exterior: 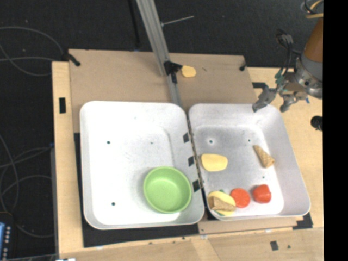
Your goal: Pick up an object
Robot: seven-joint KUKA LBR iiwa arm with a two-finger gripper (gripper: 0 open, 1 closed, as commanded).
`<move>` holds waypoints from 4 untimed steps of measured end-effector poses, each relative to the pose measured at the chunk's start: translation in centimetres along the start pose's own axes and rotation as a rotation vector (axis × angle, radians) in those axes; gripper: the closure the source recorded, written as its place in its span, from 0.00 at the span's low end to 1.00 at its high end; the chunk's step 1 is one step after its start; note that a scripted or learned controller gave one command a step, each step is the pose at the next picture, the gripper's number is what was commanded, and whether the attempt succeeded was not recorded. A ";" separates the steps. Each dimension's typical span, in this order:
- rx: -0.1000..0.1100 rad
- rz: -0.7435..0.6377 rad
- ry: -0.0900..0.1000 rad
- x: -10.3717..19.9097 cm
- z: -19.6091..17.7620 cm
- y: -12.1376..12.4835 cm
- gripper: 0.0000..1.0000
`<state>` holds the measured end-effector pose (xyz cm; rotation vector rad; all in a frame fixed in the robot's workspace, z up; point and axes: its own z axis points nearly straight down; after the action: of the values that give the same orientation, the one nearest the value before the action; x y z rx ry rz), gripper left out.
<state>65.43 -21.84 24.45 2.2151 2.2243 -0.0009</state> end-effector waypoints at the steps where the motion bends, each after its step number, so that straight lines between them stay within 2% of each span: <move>1: 0.001 0.000 -0.002 -0.1 0.0 0.0 0.00; 2: 0.005 -0.001 0.000 0.6 5.8 0.0 0.00; 4: 0.004 0.004 -0.001 -0.3 14.6 -0.4 0.00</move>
<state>65.03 -22.16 9.86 2.2206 2.2217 -0.0072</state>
